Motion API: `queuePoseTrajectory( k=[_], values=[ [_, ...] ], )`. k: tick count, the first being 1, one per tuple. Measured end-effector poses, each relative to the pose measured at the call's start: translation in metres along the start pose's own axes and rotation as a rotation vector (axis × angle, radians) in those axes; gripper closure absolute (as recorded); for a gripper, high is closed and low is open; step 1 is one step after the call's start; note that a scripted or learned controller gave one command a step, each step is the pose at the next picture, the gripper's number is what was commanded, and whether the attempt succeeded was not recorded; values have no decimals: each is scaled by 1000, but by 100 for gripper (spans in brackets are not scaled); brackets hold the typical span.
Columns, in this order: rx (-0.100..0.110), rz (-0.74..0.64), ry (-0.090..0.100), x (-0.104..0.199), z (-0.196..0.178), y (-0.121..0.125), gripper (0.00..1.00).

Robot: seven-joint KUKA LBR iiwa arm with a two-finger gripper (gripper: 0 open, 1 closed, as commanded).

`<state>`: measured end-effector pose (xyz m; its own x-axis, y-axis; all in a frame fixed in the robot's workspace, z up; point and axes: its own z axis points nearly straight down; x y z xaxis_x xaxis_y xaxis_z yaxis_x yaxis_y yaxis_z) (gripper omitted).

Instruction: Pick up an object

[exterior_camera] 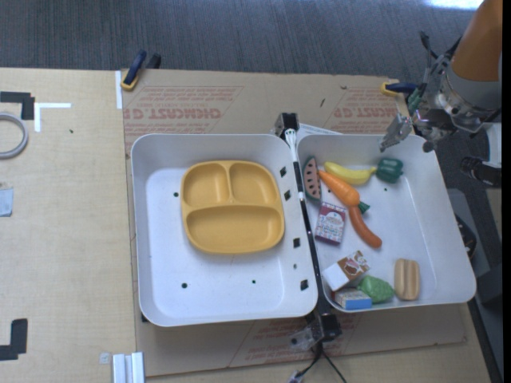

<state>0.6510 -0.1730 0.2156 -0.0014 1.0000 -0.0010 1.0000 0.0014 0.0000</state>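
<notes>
My gripper (pixel 409 140) hangs over the far edge of the right bin (pixel 447 214), just above and behind a green pepper (pixel 389 168). Its two fingers stand apart with nothing between them. In that bin lie a yellow banana (pixel 350 171), a watermelon slice (pixel 311 179), a carrot (pixel 339 188), an orange sausage (pixel 365 228), a pink box (pixel 330 223), a brown and white box (pixel 347 270), a green leafy item (pixel 375 289), a blue and white box (pixel 352 299) and a bread roll (pixel 406 279).
The left bin (pixel 152 238) holds a yellow divided plate (pixel 232 206). Both bins rest on a cardboard sheet (pixel 200 106). A blue and yellow clamp (pixel 134 69) sits at the sheet's far left corner. The arm's orange band (pixel 483 30) is at the upper right.
</notes>
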Motion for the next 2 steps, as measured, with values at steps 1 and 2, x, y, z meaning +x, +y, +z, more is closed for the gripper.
queuePoseTrajectory(
  k=[1,2],
  values=[
    [-3,-36,1,49,121,-74,0],
    [-6,-33,2,50,110,-72,100]
  ],
)
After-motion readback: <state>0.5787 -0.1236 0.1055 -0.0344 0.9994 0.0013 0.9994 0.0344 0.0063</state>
